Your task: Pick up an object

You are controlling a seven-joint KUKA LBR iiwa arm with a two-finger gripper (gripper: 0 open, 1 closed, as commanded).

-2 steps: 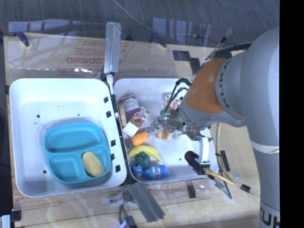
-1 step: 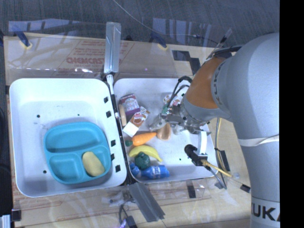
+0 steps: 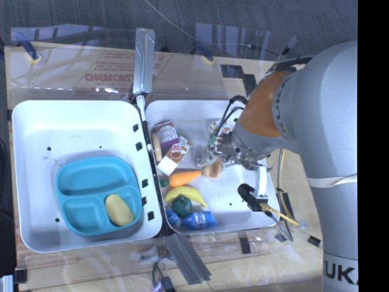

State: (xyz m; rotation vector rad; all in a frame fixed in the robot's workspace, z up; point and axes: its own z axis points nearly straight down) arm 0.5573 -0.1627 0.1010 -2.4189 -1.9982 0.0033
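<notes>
The grey arm reached in from the right over the right bin [image 3: 182, 108], its tool [image 3: 220, 151] low among the clutter there (whether it was wide or narrow I could not tell). A tan object [image 3: 211, 170] lay just below the tool. Nearby lay a carrot [image 3: 184, 177], a banana [image 3: 186, 194], a blue packet [image 3: 196, 220] and a snack wrapper [image 3: 168, 135]. In the left bin [image 3: 36, 120] sat a blue divided tray [image 3: 91, 181] holding a yellow potato-like item [image 3: 119, 209].

Blue tray [image 3: 85, 187], yellow banana [image 3: 185, 194], orange carrot [image 3: 184, 177], white bins [image 3: 36, 120]
</notes>
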